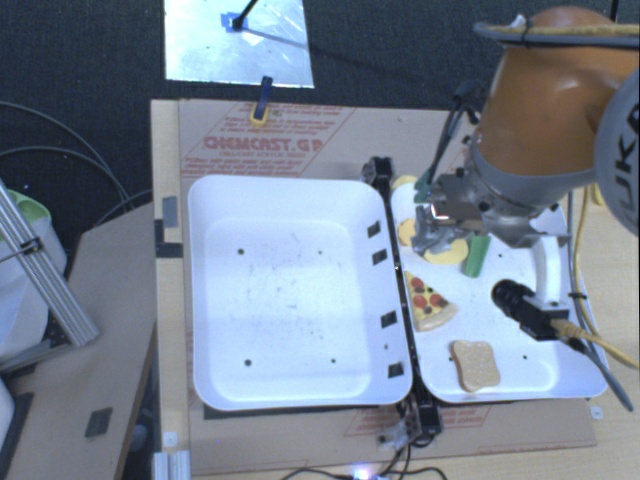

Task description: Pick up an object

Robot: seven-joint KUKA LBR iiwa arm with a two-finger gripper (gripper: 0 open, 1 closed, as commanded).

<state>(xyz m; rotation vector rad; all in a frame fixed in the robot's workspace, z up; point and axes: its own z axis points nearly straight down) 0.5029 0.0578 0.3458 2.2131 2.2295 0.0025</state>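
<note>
My gripper (432, 236) hangs low over the far part of the right bin (520, 368), just above a yellow piece (446, 255) and a pale round piece (407, 232). A green stick (475, 254) lies right beside the gripper on its right. Nearer the front lie a pizza slice (430, 305) and a slice of toast (474, 364). Another pale yellow bit (404, 182) peeks out at the bin's far rim. Nothing shows between the fingers.
The left bin (285, 293) sits beside the right one, with black clips (388, 288) along the shared rim. The orange and grey arm (555, 98) covers the right bin's far right part. A metal plate (238, 28) lies behind the bins.
</note>
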